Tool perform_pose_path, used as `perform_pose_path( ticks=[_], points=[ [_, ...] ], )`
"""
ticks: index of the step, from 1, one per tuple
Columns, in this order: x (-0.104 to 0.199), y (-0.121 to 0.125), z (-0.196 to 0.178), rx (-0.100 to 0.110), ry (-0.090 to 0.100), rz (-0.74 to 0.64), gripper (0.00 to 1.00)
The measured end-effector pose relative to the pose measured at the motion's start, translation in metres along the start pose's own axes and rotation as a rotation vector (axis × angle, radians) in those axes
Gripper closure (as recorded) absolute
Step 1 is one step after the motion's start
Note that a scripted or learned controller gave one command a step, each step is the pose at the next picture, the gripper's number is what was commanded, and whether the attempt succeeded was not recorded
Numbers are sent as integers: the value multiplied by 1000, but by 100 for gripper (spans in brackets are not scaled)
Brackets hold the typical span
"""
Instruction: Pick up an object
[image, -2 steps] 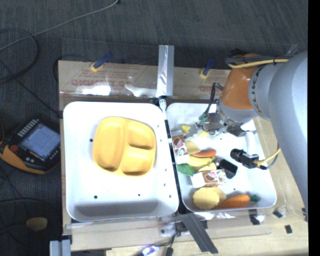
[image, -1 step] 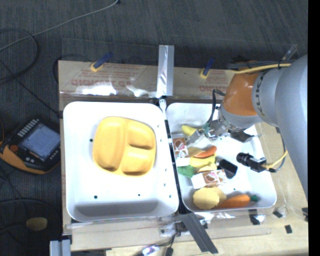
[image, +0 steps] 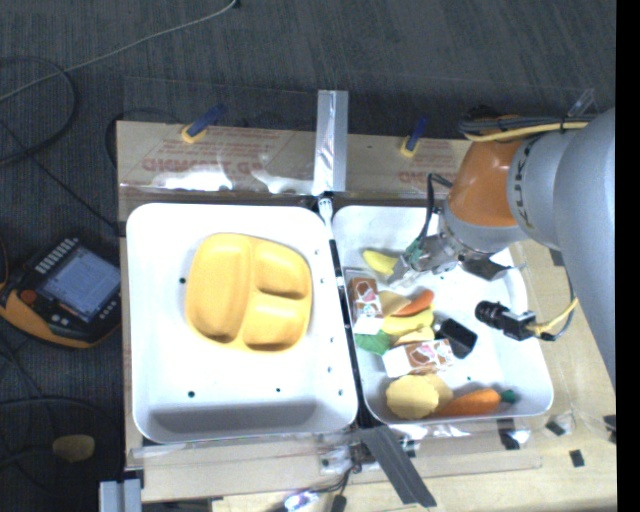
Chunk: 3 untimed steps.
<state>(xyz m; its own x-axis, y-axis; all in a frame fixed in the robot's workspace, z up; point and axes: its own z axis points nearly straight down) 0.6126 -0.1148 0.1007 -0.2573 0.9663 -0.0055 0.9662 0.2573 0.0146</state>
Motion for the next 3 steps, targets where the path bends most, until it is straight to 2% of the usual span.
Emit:
perform_pose_path(
  ticks=[1,2,3],
  points=[
    [54,46,-83,16,4,50,100],
    [63,33,-82,17,5,139,100],
    [63,32,-82,17,4,139,0]
  ],
)
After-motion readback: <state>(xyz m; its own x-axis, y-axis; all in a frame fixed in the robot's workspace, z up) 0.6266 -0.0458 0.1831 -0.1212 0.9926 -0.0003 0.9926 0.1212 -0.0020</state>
